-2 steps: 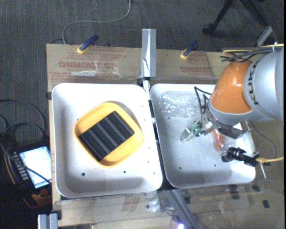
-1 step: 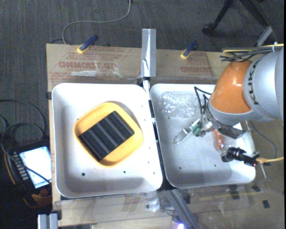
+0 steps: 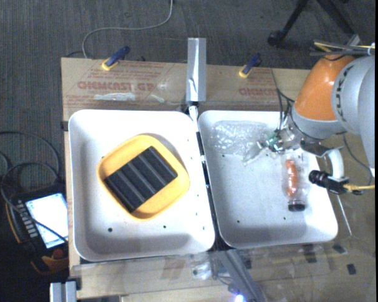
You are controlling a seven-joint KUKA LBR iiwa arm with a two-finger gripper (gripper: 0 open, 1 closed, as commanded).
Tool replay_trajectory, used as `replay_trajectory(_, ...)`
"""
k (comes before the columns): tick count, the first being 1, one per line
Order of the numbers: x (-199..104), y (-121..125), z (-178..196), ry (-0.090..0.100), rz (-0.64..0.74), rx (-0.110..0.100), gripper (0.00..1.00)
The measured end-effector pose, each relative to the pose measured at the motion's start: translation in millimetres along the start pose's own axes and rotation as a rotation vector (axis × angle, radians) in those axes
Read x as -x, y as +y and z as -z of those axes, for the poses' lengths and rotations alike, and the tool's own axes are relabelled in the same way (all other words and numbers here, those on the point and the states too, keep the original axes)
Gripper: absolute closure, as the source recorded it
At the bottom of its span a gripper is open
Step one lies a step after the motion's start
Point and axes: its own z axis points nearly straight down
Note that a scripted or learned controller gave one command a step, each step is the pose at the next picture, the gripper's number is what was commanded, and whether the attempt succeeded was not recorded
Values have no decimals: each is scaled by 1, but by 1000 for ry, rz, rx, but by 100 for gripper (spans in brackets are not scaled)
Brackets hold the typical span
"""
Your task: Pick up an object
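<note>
The arm (image 3: 340, 99) comes in from the right side, w/ its orange band above the right bin (image 3: 239, 212). Its wrist end sits over the upper right part of that bin, near a small green and metallic part. The jaws are hidden under the arm body, so I cannot tell if they are released or clenched, and nothing is seen grasped.

In the right bin lies a small clear bottle (image 3: 292, 182) w/ orange content and a dark cap. Its long axis runs approx. top to bottom in the picture, slightly tilted, and the dark cap end points to the near edge of the bin, i.e. downward in the view. It lies flat on the bin floor, near the right wall. A crumpled clear plastic piece (image 3: 239, 137) lies in the upper part of the same bin, left of the wrist.

The left bin (image 3: 88, 225) holds a yellow tray-like object (image 3: 145, 175) w/ a black ribbed insert. Its long axis goes diagonal, from lower left to upper right.

Both bins stand side by side on the desk (image 3: 126, 87), touching at the middle. Two blue-yellow clamps (image 3: 115, 58) are at the far edge of the desk.
</note>
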Motion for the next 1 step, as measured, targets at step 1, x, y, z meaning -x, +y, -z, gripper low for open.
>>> replay_trajectory(1, 12, 8, -9, 4, 65, 3, 0)
